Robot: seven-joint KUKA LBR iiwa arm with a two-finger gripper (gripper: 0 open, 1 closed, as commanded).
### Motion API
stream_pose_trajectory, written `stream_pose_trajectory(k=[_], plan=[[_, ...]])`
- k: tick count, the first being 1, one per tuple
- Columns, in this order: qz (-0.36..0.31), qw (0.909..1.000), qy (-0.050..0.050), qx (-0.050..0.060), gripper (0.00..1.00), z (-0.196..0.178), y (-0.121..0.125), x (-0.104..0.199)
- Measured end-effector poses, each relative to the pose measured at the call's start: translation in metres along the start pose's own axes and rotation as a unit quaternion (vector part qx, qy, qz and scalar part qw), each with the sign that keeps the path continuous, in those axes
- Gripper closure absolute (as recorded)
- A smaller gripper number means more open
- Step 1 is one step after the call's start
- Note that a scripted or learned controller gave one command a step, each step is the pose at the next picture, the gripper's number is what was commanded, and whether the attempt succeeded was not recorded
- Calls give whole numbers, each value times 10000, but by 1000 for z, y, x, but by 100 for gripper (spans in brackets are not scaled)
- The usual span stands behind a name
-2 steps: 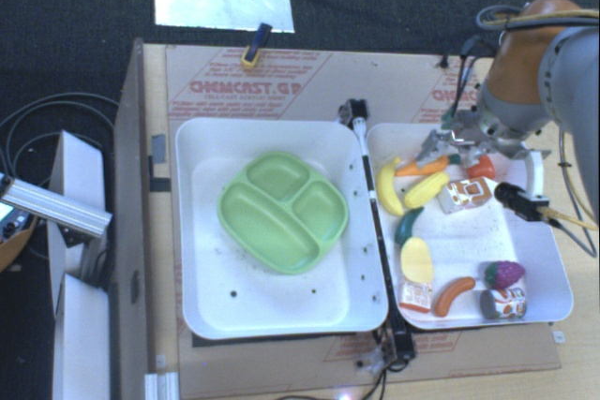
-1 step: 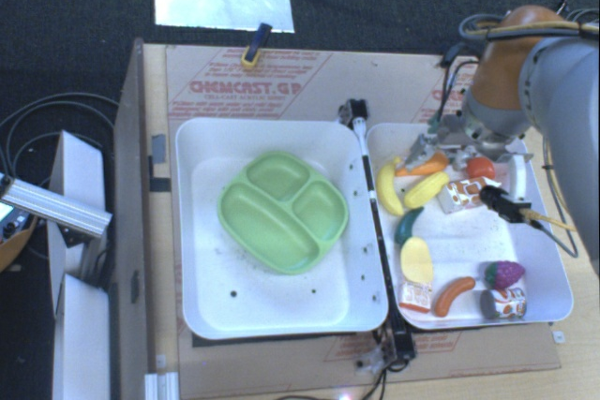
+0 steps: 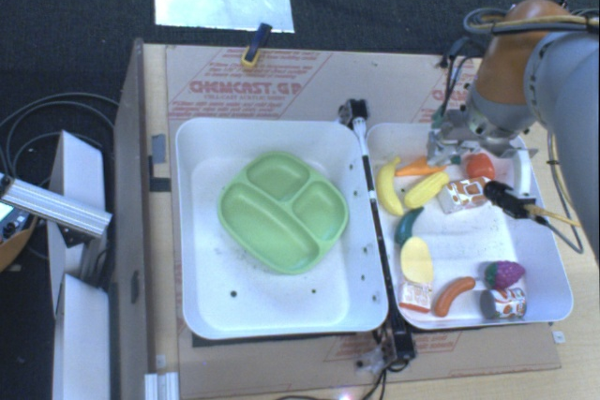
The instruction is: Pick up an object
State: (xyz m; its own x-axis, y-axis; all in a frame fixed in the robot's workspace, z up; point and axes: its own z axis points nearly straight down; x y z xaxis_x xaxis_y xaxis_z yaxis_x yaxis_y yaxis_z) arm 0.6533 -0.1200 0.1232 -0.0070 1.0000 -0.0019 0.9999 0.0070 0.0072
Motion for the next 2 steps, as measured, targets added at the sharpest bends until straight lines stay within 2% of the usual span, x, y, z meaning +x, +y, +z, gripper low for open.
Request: stream_pose_trajectory(k=[1,2], plan=[[-3,10000,-2,3,0,0,0,0],[30,10000,4,15,0,4,3,-11]])
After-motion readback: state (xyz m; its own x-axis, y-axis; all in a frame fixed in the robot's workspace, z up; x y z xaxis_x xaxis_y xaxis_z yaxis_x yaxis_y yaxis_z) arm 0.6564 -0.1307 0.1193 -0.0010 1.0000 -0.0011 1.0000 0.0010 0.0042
